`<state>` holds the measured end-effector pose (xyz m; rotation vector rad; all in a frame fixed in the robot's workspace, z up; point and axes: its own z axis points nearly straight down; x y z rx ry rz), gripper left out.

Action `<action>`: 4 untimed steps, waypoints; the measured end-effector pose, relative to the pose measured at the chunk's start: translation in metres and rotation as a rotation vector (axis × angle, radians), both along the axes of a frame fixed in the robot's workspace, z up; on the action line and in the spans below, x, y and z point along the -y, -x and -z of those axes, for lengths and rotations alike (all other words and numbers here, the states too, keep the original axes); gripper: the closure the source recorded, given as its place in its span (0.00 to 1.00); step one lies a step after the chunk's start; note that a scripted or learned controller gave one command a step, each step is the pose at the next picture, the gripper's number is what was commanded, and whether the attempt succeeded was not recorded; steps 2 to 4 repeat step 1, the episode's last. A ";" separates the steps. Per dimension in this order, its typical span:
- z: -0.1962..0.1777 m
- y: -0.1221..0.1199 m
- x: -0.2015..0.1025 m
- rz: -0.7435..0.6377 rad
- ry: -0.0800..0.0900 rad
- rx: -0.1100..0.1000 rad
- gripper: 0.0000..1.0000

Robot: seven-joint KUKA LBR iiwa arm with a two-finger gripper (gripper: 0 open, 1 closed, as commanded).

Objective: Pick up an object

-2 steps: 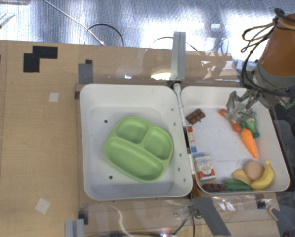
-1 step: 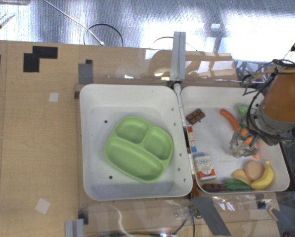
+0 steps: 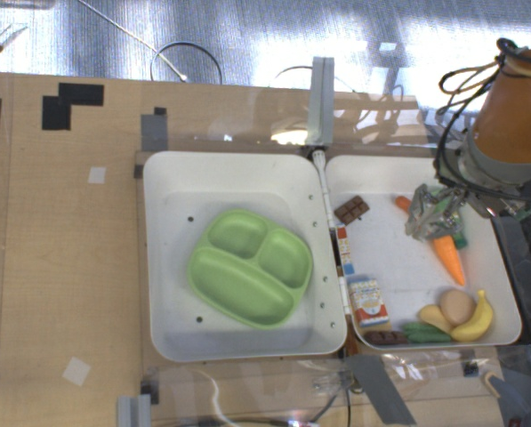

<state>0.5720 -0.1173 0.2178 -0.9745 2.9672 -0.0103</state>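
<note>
While I reach in from the right of the camera view, my hand [image 3: 436, 210] hangs low over the right bin [image 3: 512, 327], just above the thick top of a carrot [image 3: 449, 257]. I cannot tell how wide my hand is parted, nor whether it has hold of anything; the metal blurs against the white floor. The carrot, the likeliest thing for me to pick up, lies slanted with its tip pointing toward the near right corner. Beside it at the back sit a small orange piece [image 3: 403, 204] and a brown chocolate bar [image 3: 351, 209]. Along the near wall crowd a little carton [image 3: 367, 301], an egg [image 3: 456, 307], a banana [image 3: 475, 320], a green pod [image 3: 430, 332] and a dark bar [image 3: 385, 336], packed close, which I judge makes them harder to grip cleanly. In the left bin [image 3: 163, 265] a green divided plate [image 3: 251, 268] lies flat, well apart from my hand. Both bins rest on the wooden desk [image 3: 60, 265].
</note>
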 end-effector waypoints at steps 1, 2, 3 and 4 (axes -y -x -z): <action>-0.024 0.053 -0.034 0.203 -0.004 -0.009 1.00; -0.024 0.053 -0.034 0.203 -0.004 -0.009 1.00; -0.024 0.053 -0.034 0.203 -0.004 -0.009 1.00; -0.024 0.053 -0.034 0.203 -0.004 -0.009 1.00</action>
